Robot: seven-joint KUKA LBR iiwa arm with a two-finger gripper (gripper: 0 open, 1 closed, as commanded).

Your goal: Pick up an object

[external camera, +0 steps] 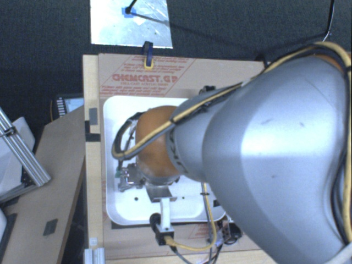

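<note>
The grey arm (264, 147) reached from the right over the white bin (110, 147) on the table (143, 73). Its orange band (154, 142) hung above the bin's middle and hid the jaws, so their state could not be told. No object was visible in the bin's bare parts.

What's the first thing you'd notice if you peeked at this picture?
The huge grey arm grabs your eye first; it sweeps in from the right and covers much of the view. Next comes its orange band, sitting over the white bin in the middle of the picture. At the top, a shiny silver sheet lies on the dark floor, with a black cable running across it.
</note>
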